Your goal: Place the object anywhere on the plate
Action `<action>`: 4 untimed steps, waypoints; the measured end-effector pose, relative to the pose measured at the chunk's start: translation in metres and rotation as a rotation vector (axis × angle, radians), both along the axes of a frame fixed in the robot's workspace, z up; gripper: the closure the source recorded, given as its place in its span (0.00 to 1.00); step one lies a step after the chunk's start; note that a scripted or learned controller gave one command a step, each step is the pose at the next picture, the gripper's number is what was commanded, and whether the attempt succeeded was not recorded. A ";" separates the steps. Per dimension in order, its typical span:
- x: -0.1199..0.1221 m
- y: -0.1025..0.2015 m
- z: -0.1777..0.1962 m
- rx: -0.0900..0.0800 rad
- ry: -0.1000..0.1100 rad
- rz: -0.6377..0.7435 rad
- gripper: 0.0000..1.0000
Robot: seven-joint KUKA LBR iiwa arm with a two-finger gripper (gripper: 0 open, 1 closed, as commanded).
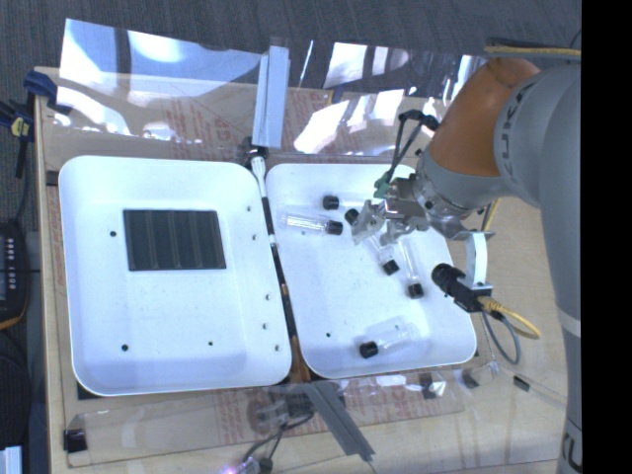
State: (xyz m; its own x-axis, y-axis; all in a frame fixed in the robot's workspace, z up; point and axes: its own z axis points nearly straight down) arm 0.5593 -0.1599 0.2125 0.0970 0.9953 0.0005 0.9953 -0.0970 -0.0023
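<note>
vials (314, 224) with black caps, clear and small, lie scattered in the right bin (326, 349); any of them may be the object to move. one lies near the bin's left wall with its long axis running left to right, cap toward the gripper side. a second (387, 340) lies near the front wall, slanted, cap at its left end. two more (412, 279) lie just below the gripper, long axes running roughly front to back. a loose black cap or short vial (330, 202) sits near the back.

gripper (380, 217) stands over the back-centre of the right bin, low to the floor. whether its jaws are spread or pressed together cannot be told; nothing is seen pinched between them. the nearest vials lie just to the front and right of it; the left-wall vial lies to its left.

plate (175, 239), the dark ribbed rectangle, lies in the left bin (89, 354), well apart from the gripper, across the divider between the bins.

arm (494, 136) enters from the right, orange band above the wrist, wrist bent down into the bin.
</note>
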 end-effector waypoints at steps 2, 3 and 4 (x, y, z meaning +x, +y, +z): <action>0.076 0.149 -0.022 -0.001 0.004 -0.294 1.00; 0.096 0.222 0.016 -0.002 0.003 -0.417 1.00; 0.006 0.269 -0.092 -0.005 0.008 -0.602 1.00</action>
